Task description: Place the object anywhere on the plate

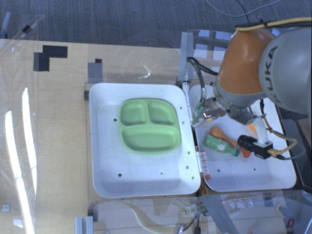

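Note:
A green plate (pixel 148 126) with three compartments lies in the left white bin (pixel 105 174). In the right bin (pixel 243 179) lie a green bottle-shaped object (pixel 220 146), an orange piece (pixel 219 131) just above it, and small orange-red pieces (pixel 245 153) further right. My gripper (pixel 203 112) hangs over the right bin's left edge, just up and left of the orange piece. The wrist hides its tips from the camera. Nothing lies on the plate.
The arm's orange band and grey body (pixel 253 67) cover the upper part of the right bin. A black connector with a cable (pixel 253 146) sits over the bin's middle. A metal divider (pixel 192 130) separates the two bins.

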You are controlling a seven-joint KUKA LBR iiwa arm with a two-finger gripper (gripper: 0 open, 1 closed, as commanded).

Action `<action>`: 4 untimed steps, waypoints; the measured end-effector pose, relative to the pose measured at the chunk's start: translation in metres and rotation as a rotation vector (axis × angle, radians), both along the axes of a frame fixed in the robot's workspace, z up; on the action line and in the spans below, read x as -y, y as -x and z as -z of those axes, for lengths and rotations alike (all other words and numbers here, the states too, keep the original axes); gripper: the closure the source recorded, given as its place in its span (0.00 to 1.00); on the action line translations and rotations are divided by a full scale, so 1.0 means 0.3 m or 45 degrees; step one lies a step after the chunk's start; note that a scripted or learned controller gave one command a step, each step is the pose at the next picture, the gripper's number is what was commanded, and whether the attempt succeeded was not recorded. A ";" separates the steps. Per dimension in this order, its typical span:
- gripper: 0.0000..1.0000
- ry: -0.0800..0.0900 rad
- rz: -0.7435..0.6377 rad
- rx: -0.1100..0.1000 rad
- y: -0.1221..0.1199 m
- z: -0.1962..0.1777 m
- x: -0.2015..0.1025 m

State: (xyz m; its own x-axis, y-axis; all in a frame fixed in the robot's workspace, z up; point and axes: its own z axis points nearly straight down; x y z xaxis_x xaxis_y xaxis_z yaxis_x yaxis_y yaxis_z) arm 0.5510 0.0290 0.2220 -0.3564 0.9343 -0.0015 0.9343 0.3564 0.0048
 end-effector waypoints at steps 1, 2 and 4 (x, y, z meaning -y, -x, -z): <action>1.00 0.001 -0.226 -0.001 0.210 0.124 0.191; 1.00 0.001 -0.153 0.002 -0.046 0.122 0.234; 1.00 0.001 -0.239 0.000 0.126 0.123 0.191</action>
State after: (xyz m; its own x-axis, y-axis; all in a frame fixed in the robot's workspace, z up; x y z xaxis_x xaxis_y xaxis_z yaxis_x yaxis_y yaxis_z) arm 0.5132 -0.0283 0.1852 -0.5247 0.8513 -0.0024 0.8513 0.5247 0.0043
